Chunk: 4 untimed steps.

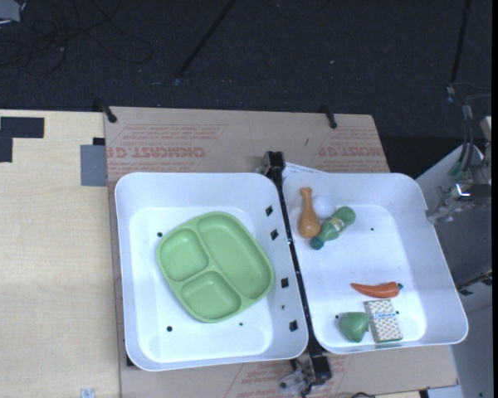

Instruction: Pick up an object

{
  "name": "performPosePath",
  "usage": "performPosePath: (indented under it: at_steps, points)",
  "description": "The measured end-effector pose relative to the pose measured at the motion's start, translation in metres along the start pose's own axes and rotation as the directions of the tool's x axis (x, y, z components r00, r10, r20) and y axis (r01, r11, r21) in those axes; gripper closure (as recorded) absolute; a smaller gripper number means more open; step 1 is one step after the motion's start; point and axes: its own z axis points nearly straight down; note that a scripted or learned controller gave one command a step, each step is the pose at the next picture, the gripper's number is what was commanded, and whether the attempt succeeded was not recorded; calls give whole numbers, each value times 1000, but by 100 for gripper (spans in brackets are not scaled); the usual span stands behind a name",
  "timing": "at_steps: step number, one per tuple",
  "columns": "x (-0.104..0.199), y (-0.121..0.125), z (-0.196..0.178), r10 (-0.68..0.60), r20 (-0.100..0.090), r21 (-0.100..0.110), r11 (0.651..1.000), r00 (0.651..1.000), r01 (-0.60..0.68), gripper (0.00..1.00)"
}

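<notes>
The right bin (438,255) holds several small objects. A tan, pin-shaped toy (308,215) lies at its far left, touching a small white ball (324,203). A green bottle (333,226) lies tilted right beside them. An orange-red chili pepper (376,288) rests near the middle right. At the front, a small patterned box (384,320) sits against a green lump (353,326). A green divided plate (215,267) lies flat in the left bin (123,247).
Both bins rest on a cardboard sheet (232,143) on the light wooden bench (41,264). A black clip strip (286,255) runs between the bins. Grey hardware with cables (465,191) stands at the right edge, beyond the right bin.
</notes>
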Motion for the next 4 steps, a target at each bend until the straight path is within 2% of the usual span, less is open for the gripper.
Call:
performPosePath:
  at_steps: [1, 3, 4]
  points:
    - [58, -8, 18, -2, -5, 9, 1000, 1000, 2, 100]
    - [168, -24, 50, -2, -5, 10, 1000, 1000, 2, 100]
    - [224, -36, 44, -3, -5, 10, 1000, 1000, 3, 100]
